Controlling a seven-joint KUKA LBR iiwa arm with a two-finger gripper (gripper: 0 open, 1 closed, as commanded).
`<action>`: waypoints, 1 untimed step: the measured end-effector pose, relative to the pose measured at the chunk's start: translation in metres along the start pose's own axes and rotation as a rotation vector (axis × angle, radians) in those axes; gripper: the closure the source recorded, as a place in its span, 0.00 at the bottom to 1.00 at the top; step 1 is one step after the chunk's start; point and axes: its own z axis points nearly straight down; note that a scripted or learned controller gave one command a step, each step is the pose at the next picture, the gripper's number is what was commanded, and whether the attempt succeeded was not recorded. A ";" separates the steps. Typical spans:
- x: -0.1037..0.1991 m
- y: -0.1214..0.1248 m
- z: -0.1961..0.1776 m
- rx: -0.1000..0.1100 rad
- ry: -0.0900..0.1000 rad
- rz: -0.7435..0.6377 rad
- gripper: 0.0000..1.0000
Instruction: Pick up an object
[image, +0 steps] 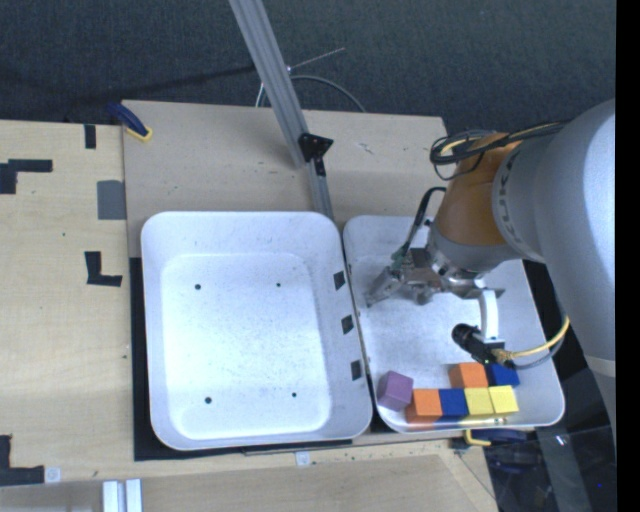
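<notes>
The claw (385, 287) hung low over the upper part of the right bin (400, 235), near that bin's left wall, and pointed toward the left. Its 2 fingers looked thin and grey, and from this angle I could not tell whether they were spread or pressed together. Nothing showed between them. The arm (560, 190) came in from the right, its orange band (470, 205) sitting just above the wrist, with black and yellow cables looping over it.

The blocks lay at the near edge of the right bin, well apart from the claw. A purple block (397, 388) sat alone at the left of the group, slightly tilted. Just beside it ran a row of 3: an orange block (427, 402), a blue block (453, 402) and a yellow block (491, 401), touching one another. Behind that row stood a second orange block (467, 376) and a second blue block (504, 376), partly hidden by a black fitting on the arm.

The left bin (160, 240) sat beside the right one, their rims touching. A slanted metal pole (278, 80) crossed the bench (60, 330) behind the bins.
</notes>
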 end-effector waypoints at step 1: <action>0.001 -0.023 0.002 -0.003 -0.001 0.001 0.00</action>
